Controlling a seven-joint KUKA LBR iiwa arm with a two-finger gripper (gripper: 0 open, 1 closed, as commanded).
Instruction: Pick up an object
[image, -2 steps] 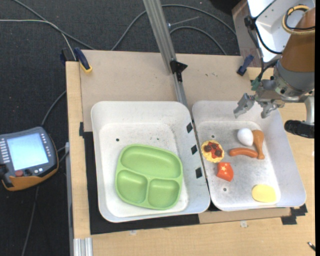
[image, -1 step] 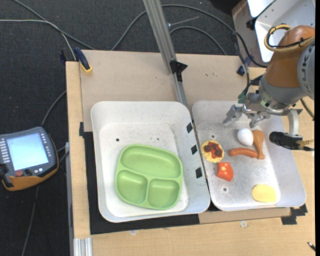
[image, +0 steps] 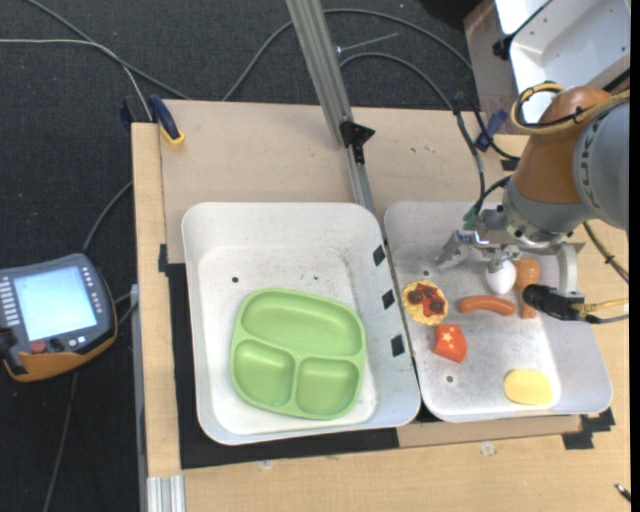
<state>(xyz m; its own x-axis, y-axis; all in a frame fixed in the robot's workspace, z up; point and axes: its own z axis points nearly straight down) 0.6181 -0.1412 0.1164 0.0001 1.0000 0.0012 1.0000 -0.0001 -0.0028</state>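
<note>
**Gripper low over the right bin, near the sausage**

The sausage (image: 486, 304) lies in the right bin (image: 575, 385), just below the gripper (image: 503, 262), not between its fingers. Its long axis runs left to right. I cannot tell whether the fingers are open or closed. A white egg (image: 501, 277) sits at the gripper. Nearby are a small pizza (image: 425, 300), a red piece (image: 450, 343) and a yellow lemon (image: 529, 386). The left bin (image: 215, 245) holds a green plate (image: 297, 352).

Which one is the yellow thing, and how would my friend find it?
Start at the right bin, the one without the green plate. Go to its near corner, farthest from the arm. The yellow thing lies there alone, a smooth rounded lump, while the red piece and sausage sit farther in.
</note>
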